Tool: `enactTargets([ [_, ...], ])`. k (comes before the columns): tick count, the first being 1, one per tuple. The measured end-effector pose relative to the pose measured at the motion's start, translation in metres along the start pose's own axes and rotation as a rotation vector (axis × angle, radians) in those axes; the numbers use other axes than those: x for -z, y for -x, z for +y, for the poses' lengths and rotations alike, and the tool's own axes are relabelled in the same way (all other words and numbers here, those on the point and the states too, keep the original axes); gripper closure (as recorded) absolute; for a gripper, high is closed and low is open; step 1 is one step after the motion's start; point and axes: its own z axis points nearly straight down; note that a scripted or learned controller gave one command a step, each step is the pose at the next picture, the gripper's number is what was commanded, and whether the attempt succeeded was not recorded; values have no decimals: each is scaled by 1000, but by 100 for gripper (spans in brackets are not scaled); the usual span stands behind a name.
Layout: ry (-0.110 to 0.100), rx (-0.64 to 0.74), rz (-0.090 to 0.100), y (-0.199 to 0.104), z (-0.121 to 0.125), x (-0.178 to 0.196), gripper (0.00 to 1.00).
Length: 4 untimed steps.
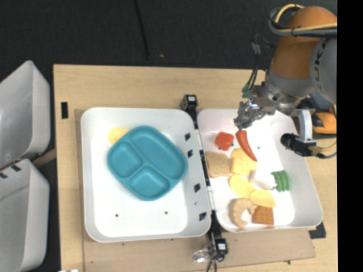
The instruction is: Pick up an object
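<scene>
yellow piece point(117, 134) mostly hidden under the blue tray point(147, 161) near the left bin's point(91, 208) far-left corner, gripper point(247, 118) fingertips too blurred to read, arm point(300, 50) cut by the right edge

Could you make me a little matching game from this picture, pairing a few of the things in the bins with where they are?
Things:
1. blue tray
2. red pepper
3. green piece
4. gripper

Places:
A. right side of the right bin, apart from the yellow pieces
B. middle of the left bin
C. over the far end of the right bin, just above the red pepper
D. far part of the right bin, lying slantwise beside a small red block

Pairs: 1-B, 2-D, 3-A, 4-C
</scene>
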Motion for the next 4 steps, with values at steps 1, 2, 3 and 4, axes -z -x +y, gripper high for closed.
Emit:
enactTargets([
  [1,-1,0,1,-33,-41,10,100],
  [2,-2,-1,0,-63,-69,-11,100],
  [3,3,-1,0,-65,-67,11,100],
  [4,2,-4,0,-63,-67,10,100],
])
